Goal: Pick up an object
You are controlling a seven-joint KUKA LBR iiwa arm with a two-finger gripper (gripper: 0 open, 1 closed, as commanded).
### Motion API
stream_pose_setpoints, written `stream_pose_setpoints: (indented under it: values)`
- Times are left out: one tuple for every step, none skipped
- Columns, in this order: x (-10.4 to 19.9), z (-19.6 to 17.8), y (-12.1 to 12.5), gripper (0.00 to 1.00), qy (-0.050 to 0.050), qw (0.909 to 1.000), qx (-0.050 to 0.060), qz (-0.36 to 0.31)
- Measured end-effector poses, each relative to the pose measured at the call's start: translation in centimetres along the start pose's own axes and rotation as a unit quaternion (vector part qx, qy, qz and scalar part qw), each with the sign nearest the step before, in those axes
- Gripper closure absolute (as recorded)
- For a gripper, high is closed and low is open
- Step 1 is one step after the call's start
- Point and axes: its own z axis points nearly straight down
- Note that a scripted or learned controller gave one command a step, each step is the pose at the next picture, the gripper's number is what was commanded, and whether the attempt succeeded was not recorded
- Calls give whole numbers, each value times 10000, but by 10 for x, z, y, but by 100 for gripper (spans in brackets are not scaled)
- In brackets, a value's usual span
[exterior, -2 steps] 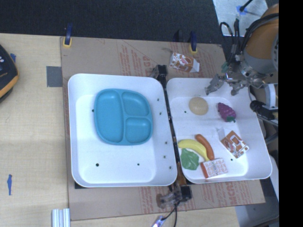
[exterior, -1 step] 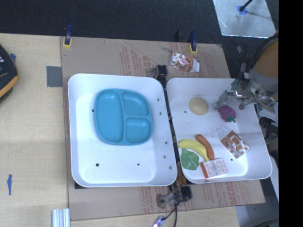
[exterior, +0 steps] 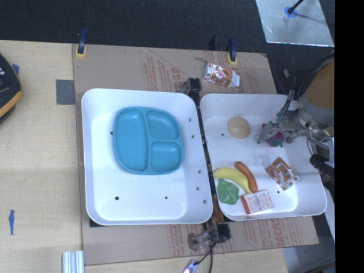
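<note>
One pale tan egg-shaped object [exterior: 239,127] lies left of the jaws [exterior: 272,134], whose state I cannot tell.

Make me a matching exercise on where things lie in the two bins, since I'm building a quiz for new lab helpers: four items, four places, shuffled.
Items:
1. blue divided plastic plate
2. round beige ball
3. yellow toy banana
4. small orange-and-white packet

Places:
A. right bin, front left, beside the red toy sausage
B. on the cardboard beyond the bins
C. left bin
D. right bin, far half

Pairs: 1-C, 2-D, 3-A, 4-B
</note>
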Motion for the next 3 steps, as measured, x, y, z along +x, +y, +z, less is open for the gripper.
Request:
stream_pose_setpoints:
  values:
    - [0,15,35,0,7,10000,-8,5]
    - [105,16,-14,0,5,10000,3,-11]
    - [109,17,-93,0,5,10000,4,-2]
